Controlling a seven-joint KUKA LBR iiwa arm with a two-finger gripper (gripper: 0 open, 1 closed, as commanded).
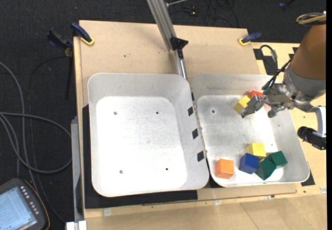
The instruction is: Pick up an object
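My gripper (261,110) hangs over the back part of the right bin (228,126), open, its two fingers spread with bare bin floor between them. A yellow block (242,104) lies just left of the left finger (251,108), and a red block (255,95) sits right behind it, partly hidden by the gripper body. Near the bin's front lie an orange cube (224,167), a blue cube (249,163), a second yellow cube (256,149) and two green blocks (278,158) (266,168), packed close together.
The left bin (98,120) stands beside the right one, their rims touching along the middle. A metal pole (158,8) slants in from the back to the bins' junction. Clamps (83,34) hold the bench's back corners.
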